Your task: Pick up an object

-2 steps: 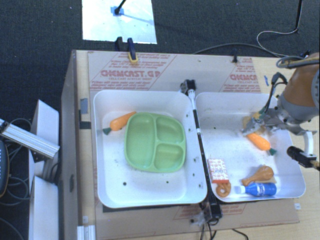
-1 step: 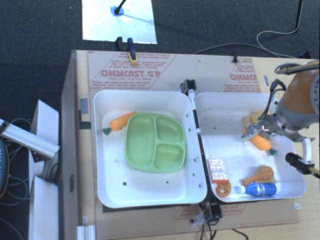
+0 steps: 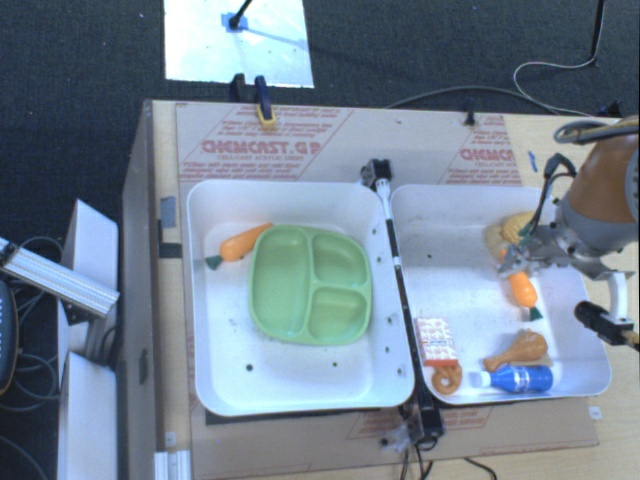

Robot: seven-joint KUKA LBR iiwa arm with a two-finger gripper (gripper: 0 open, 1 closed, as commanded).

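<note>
My gripper (image 3: 517, 257) reaches in from the right, low over the right bin (image 3: 450, 268). Its tip is right above a small orange carrot (image 3: 522, 288) lying in that bin's right half. A yellow item (image 3: 508, 231) lies just behind the gripper, partly hidden by the arm. Nothing shows as lifted.
The right bin's front holds a brown drumstick (image 3: 522, 348), a blue bottle (image 3: 520, 378), a red-and-white box (image 3: 435, 338) and a small ring-shaped pastry (image 3: 446, 377). In the left bin (image 3: 215, 368) sit a green divided plate (image 3: 310, 284) and an orange carrot (image 3: 241, 243).
</note>
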